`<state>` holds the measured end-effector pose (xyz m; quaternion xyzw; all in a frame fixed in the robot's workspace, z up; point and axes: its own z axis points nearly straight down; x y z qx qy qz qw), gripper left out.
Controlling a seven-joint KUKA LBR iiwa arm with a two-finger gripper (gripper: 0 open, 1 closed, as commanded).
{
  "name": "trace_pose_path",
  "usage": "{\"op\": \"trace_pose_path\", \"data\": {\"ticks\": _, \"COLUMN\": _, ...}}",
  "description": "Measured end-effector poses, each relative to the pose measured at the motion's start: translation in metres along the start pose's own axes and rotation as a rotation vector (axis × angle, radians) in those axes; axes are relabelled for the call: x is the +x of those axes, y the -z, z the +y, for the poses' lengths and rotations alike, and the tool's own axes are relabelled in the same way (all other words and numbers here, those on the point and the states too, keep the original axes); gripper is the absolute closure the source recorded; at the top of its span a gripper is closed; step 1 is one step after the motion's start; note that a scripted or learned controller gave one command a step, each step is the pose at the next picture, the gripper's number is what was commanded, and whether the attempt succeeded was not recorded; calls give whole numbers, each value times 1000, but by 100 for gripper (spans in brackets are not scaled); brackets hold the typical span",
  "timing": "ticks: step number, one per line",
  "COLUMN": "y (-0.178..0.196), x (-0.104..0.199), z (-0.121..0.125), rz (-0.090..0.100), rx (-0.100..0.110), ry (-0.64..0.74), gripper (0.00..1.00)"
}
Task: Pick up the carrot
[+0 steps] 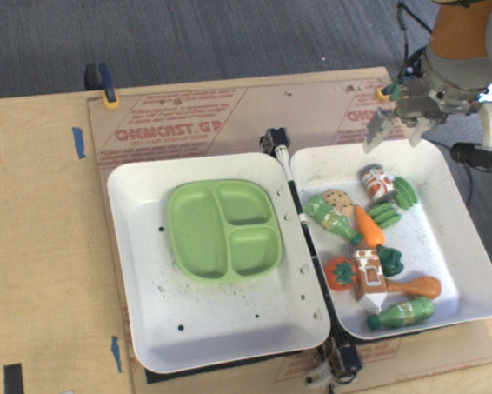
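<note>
In the camera view, the hand [394, 130] is seen above the far rim of the right bin [473, 238], its two fingers spread wide with nothing between them. The carrot [369, 227] is found lying in the right bin, well apart from the hand, between a green bottle [330, 217] and a green bean pod [385, 214]. A small can [376, 182] is seen beyond it. A green divided plate [225, 230] is held in the left bin [140, 273] on the desk [37, 284].
</note>
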<state>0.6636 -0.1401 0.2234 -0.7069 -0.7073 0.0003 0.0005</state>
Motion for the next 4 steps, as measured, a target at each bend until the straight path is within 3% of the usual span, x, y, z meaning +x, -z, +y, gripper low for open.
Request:
{"op": "trace_pose_path", "data": {"ticks": 1, "y": -127, "x": -1, "z": -59, "rz": -1, "rx": -4, "ry": 172, "gripper": 0}}
{"op": "trace_pose_path", "data": {"ticks": 2, "y": -132, "x": 19, "z": -105, "rz": -4, "rx": -20, "ry": 42, "gripper": 0}}
{"op": "trace_pose_path", "data": {"ticks": 3, "y": -121, "x": 22, "z": -103, "rz": 3, "rx": -21, "ry": 45, "gripper": 100}}
{"op": "trace_pose_path", "data": {"ticks": 4, "y": 1, "x": 99, "z": -94, "rz": 0, "rx": -4, "ry": 24, "gripper": 100}}
